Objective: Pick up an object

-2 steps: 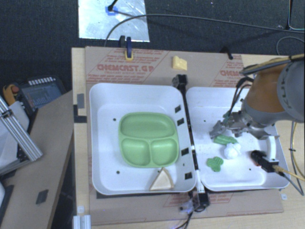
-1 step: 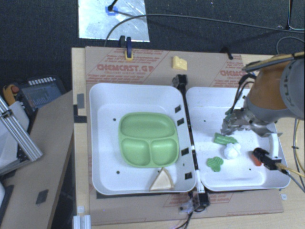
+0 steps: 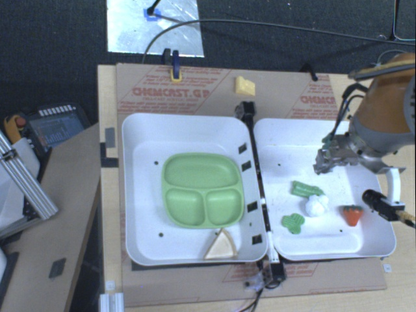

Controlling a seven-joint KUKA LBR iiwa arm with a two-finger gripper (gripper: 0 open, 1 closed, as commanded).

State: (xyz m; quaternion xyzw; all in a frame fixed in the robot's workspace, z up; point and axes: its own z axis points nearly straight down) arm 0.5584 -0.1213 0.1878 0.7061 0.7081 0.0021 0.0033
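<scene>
We look down at a slant on a tabletop carrying a brown board with two shallow white bins side by side.

The left bin holds a pale green divided plate with three compartments, one wide one at the far side and two smaller ones nearer us; all three look bare. Just beside the plate's near edge lies a cream-coloured wedge, close to the bin's near wall.

The right bin holds four small things grouped toward its near half: a green elongated piece, a white lumpy piece touching or almost touching it, a smaller green piece nearer us, and an orange-red piece off to the right, apart from the others.

The grey arm with its orange band reaches in from the right. Its tool hangs over the far half of the right bin, beyond the green elongated piece and not touching any object. We see nothing gripped in it, and we cannot tell how far apart its fingers stand.

On the board behind the bins we read red lettering, "CHEMCAST GP", printed twice and upside down from our side. A small yellow block sits on the board between the two prints
</scene>
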